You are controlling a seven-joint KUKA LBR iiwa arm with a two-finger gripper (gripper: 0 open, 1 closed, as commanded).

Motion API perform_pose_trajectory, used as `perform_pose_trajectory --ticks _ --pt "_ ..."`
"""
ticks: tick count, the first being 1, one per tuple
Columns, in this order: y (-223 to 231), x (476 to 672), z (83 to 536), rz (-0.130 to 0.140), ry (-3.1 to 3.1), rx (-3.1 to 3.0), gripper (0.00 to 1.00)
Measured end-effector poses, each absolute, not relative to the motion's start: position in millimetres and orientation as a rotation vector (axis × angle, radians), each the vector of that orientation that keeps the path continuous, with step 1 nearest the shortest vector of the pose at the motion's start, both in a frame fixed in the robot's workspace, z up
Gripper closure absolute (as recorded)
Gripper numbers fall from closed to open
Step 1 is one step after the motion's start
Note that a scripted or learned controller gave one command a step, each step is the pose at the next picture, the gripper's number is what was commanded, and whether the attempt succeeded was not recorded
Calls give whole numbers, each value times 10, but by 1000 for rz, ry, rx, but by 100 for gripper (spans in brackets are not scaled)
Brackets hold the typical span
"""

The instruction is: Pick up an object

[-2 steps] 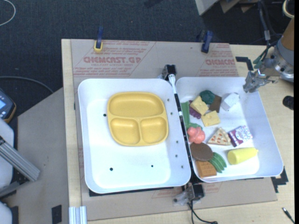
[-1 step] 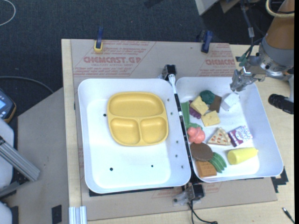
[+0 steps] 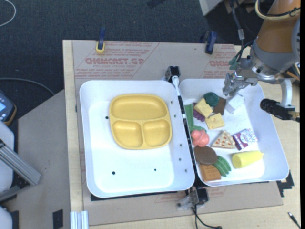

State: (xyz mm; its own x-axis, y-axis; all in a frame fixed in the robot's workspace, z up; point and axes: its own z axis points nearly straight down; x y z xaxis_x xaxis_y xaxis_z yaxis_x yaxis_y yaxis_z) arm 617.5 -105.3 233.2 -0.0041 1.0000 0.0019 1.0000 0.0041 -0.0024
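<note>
**Crowded bin, risky grab**

Right now I have the gripper (image 3: 234, 88) low over the far end of the right bin (image 3: 274, 132), with the arm's orange band (image 3: 282, 13) leaning in from the upper right. From this slant I cannot tell how the tool stands; it is a small dark tangle against white plastic.

Just beside the tool lies a small white block (image 3: 233, 104), and to its left a dark green piece (image 3: 211, 99), a yellow cheese wedge (image 3: 203, 108) and a brown strip (image 3: 219, 106) overlap in a heap. My worry is exactly that heap: a descent slightly off could catch two items at once, or nudge one so that it tips onto another. The white block is, I think, close to the bin's far wall, so the tool may strike the rim rather than seat around the block.

Further forward sit a pizza slice (image 3: 223, 140), a pink lump (image 3: 200, 137), a purple-and-white wrapper (image 3: 245, 137), a yellow cylinder (image 3: 247, 159) and a brown disc (image 3: 205, 154). The cylinder looks likely to roll if clipped.

The left bin (image 3: 95, 142) holds a yellow divided tray (image 3: 140, 120), well apart from the action. Nothing appears to be lifted yet, so I judge the pick not done.
</note>
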Motion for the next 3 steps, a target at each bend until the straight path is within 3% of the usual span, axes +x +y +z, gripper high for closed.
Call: perform_pose_trajectory --ticks 2,3 --pt "-217 6137 2142 4 -2222 -2215 100" --pt "-180 6166 2183 -1 -2223 -2221 100"
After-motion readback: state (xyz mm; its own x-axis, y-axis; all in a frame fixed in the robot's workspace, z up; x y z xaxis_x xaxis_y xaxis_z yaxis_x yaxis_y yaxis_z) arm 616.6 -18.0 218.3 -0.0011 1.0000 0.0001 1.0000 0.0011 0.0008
